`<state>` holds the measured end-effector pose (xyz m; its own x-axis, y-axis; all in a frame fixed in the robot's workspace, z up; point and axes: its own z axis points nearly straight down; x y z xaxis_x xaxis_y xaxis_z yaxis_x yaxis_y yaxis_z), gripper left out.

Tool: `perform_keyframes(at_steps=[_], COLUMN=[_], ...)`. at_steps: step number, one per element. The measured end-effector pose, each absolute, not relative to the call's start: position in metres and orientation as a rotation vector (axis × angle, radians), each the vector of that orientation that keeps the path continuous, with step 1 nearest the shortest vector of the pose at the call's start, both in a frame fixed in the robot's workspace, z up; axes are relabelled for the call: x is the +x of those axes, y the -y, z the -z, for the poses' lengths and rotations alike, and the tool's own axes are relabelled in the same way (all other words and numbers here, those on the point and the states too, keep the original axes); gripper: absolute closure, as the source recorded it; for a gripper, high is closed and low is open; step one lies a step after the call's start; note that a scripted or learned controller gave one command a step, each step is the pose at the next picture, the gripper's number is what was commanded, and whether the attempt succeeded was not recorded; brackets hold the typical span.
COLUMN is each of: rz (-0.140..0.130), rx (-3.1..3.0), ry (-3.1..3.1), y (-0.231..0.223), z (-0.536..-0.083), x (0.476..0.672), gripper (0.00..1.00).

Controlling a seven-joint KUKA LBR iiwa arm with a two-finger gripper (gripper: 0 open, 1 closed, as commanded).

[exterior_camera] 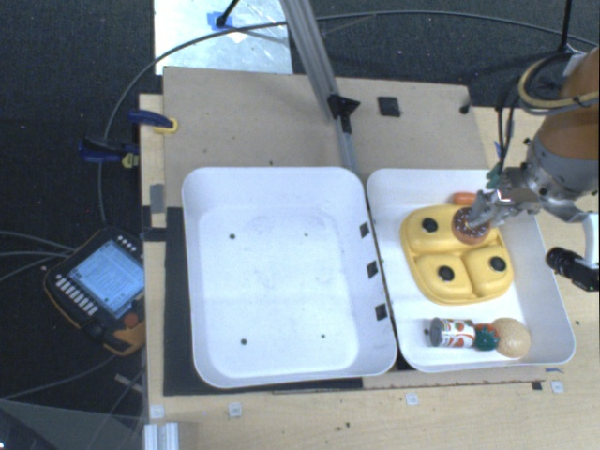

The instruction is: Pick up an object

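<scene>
Lying at the far left, off the bench, a handheld pendant [98, 284] is showing a lit blue screen. Just right of it and higher, a blue clamp [150, 120] is gripping the bench's left edge. The left bin [272, 275] is sitting next, its right rim touching the right bin [394, 270], with black tabs along the seam between them.

Inside the right bin, a yellow lobed block [450, 270] is lying flat in the middle, its rounded lobes each carrying a dark dot; its outline is running slightly longer from the upper left to the lower right. A brown round object [464, 225] is resting on the block's upper right lobe. It is looking circular from above, so no long axis or heading can be read from it. A small orange piece [463, 198] is lying just above it, near the bin's far wall.

Along the near wall, a small can [450, 333] is lying on its side, its long axis running left to right and its dark end pointing left. A green item [485, 339] is touching its right end, and a beige egg-shaped object [511, 337] is sitting just beside that.

The gripper [478, 216] is pressing down right at the brown round object, slanting in from the upper right. Whether it is grasping the object or is released cannot be told. The arm [562, 157] is reaching in from the right, over the bin's rim.
</scene>
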<state>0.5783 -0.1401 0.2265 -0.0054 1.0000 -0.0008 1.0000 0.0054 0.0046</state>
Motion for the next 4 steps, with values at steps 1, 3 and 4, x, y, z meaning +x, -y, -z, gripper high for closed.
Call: perform_keyframes(at_steps=[1,3,4], rz=[-0.005,-0.003,-0.001], rx=[2.212,2.211,2.213], ry=[-2.225,-2.233,-2.231], y=[0.140,0.034,-0.012], z=[-0.264,-0.250,-0.250], x=[0.579,0.575,0.562], gripper=[1.00,1.00,1.00])
